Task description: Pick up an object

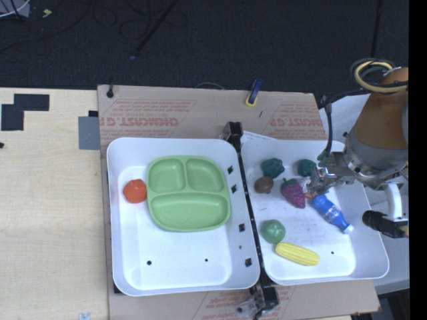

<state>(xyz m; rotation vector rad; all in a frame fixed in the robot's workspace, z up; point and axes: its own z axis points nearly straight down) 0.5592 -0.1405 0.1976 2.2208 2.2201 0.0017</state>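
Claw (319, 181) over right bin (370, 262).
It hangs beside the grapes (293, 193), above the bottle (330, 212); its grip state cannot be told.

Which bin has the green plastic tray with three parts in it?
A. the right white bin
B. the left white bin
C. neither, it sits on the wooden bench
B: the green plastic divided tray lies inside the left white bin, next to a small orange-red ball.
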